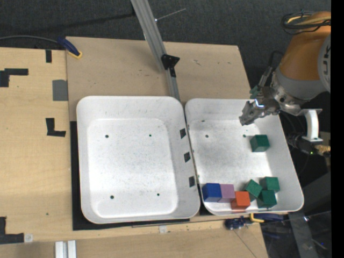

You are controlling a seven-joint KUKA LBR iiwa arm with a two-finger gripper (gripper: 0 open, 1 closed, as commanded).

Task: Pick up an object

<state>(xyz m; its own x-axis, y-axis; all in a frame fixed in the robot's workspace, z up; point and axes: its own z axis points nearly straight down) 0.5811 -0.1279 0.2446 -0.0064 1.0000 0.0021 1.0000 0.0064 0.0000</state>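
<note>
A green block (259, 143) lies alone in the upper right part of the right bin (226, 155). Along that bin's near edge sit a blue block (212, 192), a purple block (227, 192), an orange block (242, 199) and three more green blocks (263, 190). My gripper (248, 115) hangs over the far right part of the right bin, above and slightly left of the lone green block. Nothing shows between its fingers.
The left bin (131, 157) stands beside the right one, with black clips on the shared rim. A slanted metal pole (153, 28) rises behind the bins. The orange and grey arm (306, 63) fills the right side above the bench.
</note>
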